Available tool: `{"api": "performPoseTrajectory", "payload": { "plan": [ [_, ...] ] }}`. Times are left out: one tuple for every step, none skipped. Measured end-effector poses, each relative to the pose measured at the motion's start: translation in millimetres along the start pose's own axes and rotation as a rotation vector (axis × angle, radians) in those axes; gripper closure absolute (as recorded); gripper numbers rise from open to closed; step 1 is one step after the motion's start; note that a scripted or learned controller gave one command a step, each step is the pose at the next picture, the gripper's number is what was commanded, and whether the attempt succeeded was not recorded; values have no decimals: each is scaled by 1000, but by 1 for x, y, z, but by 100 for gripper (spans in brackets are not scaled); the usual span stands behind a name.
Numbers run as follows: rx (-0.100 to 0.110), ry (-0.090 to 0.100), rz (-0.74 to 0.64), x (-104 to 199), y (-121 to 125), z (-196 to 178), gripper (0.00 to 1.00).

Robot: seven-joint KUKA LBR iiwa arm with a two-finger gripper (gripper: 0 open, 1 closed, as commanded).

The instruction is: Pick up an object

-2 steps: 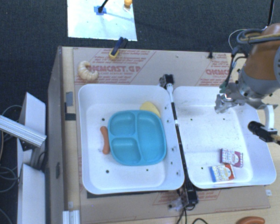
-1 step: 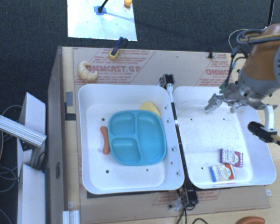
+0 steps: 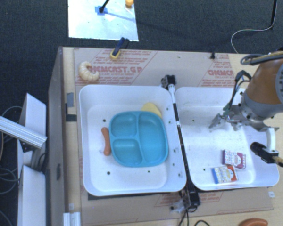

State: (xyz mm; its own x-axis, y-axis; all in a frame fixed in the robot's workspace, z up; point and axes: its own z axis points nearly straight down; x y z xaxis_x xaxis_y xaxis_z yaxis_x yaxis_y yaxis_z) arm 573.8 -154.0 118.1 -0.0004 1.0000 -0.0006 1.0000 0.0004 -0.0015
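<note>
Orange, the small sausage-shaped toy point(image 3: 105, 141) lies in the left white bin point(image 3: 92, 107), long axis running near to far, just left of the blue divided plastic plate point(image 3: 137, 139); the gripper point(image 3: 220, 120) hovers over the right white bin point(image 3: 203, 100), its metal tips slightly spread, pinching nothing; a yellow object point(image 3: 152, 108) is half hidden behind the plate's far edge.

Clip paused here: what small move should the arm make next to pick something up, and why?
Probably shift the hand toward the near edge of the right bin, over the small red and white packet. The hand sits above bare bin floor with nothing under it, while that packet and the blue-edged packet beside it are the closest things.
</note>
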Motion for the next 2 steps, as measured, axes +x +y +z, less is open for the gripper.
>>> {"api": "performPoseTrajectory", "payload": {
  "plan": [
    [-2,0,0,-25,-19,34,0],
    [-6,0,-1,-25,-18,23,100]
  ]
}}
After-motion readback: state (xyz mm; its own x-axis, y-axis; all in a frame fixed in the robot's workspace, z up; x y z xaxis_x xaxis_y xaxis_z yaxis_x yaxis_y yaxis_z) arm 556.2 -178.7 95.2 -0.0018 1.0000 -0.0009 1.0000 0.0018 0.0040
